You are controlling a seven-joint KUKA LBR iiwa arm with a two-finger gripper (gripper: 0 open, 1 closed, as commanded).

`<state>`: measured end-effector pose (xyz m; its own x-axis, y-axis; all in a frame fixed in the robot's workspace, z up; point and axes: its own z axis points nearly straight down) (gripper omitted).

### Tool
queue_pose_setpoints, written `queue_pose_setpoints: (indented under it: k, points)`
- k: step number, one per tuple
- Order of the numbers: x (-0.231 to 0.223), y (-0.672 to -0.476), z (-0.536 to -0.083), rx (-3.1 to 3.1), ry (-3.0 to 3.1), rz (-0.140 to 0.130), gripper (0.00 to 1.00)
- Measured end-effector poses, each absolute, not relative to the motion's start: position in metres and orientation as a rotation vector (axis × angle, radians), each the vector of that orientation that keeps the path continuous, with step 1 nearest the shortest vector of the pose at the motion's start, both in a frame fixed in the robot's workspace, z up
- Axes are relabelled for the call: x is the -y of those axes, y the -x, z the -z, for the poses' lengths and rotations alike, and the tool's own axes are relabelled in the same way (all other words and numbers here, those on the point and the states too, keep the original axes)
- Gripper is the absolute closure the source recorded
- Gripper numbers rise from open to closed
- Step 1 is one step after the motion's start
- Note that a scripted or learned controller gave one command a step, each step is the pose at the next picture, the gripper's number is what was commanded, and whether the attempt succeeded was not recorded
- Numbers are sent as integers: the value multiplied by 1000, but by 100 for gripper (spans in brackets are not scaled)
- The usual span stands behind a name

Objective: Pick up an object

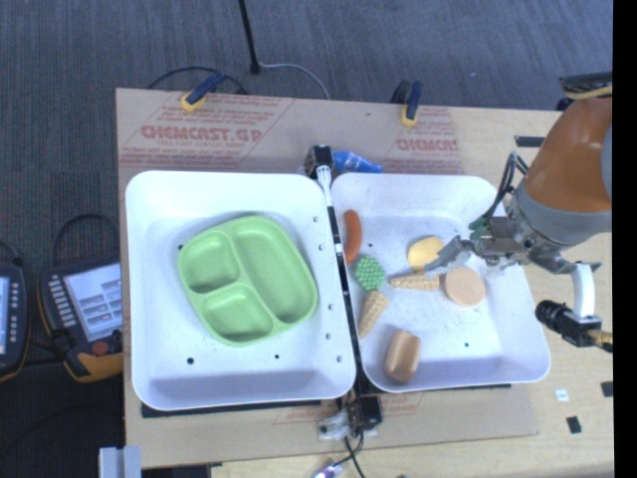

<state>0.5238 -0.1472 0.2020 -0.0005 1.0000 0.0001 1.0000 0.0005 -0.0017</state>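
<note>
The scene is lit evenly and brightly from above, and the two white bins (139, 267) are rendered nearly washed out, with only soft, short shadows cast beneath the items. Mild softness and compression grain are seen throughout, and the dark carpet (100, 28) at the far side is left dim.

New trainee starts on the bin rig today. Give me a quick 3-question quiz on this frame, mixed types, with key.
1. True or false: the green divided plate lies in the left bin.
2. Multiple choice: the gripper is nearest to which item? A) brown cylinder B) yellow piece C) orange sausage
3. Fill in: the round tan disc lies in the ____ bin.

Key: 1 true; 2 B; 3 right.
</note>
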Motion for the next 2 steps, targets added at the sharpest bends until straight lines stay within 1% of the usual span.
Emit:
queue_pose_setpoints:
  k: [1, 2]
  points:
    - [134, -556, -94, 2234, 2210, 0, 0]
    - [159, -488, -89, 2076, 2375, 9, 0]
